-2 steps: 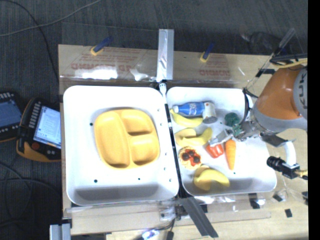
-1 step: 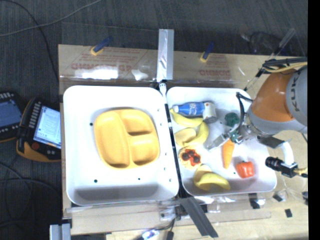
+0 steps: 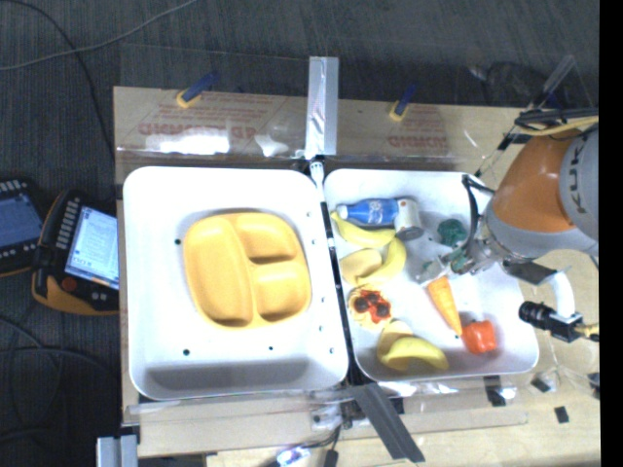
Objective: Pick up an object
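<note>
The right white bin [image 3: 506, 358] holds several toy foods. A blue bottle [image 3: 375, 211] lies at its back, with a yellow banana [image 3: 362, 232] in front of it. An orange carrot [image 3: 444, 303] and a red-orange pepper [image 3: 479, 336] sit near the front right. My gripper [image 3: 438, 261] hangs low over the bin's middle, just behind the carrot's upper end and beside a small green piece [image 3: 451, 230]. Its tips are blurred against grey clutter, and I see nothing held in it. The arm's orange band [image 3: 531, 197] is at the bin's right rim.
The left white bin [image 3: 156, 358] holds a yellow compartment tray [image 3: 248, 266]. A yellow fruit [image 3: 409, 350] and a dark red-and-orange item [image 3: 371, 305] lie at the right bin's front left. A metal divider post [image 3: 322, 105] stands behind the bins. A handheld pendant [image 3: 83, 256] lies far left.
</note>
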`<action>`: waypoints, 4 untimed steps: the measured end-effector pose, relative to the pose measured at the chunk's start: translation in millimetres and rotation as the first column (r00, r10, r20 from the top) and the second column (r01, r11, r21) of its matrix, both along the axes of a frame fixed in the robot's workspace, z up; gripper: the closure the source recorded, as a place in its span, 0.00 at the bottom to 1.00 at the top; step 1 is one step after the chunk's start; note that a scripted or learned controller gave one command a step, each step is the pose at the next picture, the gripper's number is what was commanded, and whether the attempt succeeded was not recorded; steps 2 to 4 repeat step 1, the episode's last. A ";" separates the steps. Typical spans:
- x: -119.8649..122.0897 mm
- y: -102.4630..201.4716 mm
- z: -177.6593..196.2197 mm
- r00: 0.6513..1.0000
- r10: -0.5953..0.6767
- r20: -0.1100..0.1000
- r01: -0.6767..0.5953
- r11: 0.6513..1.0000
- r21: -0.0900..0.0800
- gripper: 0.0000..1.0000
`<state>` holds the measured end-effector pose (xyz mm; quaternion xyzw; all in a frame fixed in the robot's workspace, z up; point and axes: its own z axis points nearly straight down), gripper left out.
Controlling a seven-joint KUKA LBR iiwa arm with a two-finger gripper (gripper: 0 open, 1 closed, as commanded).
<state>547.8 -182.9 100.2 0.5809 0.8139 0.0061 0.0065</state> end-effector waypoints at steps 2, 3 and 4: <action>51.1 15.1 103.3 1.000 0.011 -0.018 -0.011 1.000 -0.004 1.00; 51.1 15.1 103.3 1.000 0.011 -0.018 -0.011 1.000 -0.004 1.00; 51.1 15.1 103.3 1.000 0.011 -0.018 -0.011 1.000 -0.004 1.00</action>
